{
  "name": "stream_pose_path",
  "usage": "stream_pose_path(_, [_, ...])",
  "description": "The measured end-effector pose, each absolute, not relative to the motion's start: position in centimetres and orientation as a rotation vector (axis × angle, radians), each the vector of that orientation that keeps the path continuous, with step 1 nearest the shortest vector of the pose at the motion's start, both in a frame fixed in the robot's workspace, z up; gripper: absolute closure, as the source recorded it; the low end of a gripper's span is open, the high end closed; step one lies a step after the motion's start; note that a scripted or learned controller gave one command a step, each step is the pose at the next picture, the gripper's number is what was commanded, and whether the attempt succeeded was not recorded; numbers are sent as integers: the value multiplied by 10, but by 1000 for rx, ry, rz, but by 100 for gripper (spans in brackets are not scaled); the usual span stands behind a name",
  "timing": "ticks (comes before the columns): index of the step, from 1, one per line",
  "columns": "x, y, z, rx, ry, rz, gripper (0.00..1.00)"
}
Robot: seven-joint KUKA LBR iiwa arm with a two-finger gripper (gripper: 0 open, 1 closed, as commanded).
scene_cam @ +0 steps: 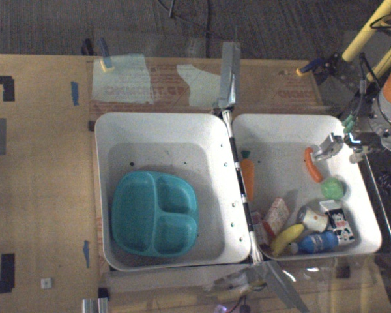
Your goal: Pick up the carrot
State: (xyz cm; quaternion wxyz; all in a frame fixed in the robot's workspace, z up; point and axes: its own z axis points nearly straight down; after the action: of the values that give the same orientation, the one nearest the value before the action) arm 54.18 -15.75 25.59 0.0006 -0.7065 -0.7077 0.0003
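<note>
The carrot (247, 178) is orange with a small green top. It lies lengthwise against the left wall of the right bin (287, 124), green end toward the back. My gripper (342, 147) hangs over the right side of that bin, well to the right of the carrot and apart from it. It is open, with nothing between its fingers. Its left fingertip is close to an orange-red sausage-shaped toy (311, 164).
The right bin also holds a green ball (333, 188), a banana (287, 238), a blue bottle (318, 242), a cow-print carton (339, 223), a cup (312, 218) and a pink box (276, 214) along its front. A teal divided plate (154, 214) lies in the left bin (111, 135).
</note>
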Motion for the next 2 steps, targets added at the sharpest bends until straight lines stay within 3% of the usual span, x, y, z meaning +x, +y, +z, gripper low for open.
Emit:
stream_pose_path(1, [547, -135, 99, -2245, -2197, 0, 0])
stream_pose_path(2, [509, -99, 89, -2068, -2379, -7, 0])
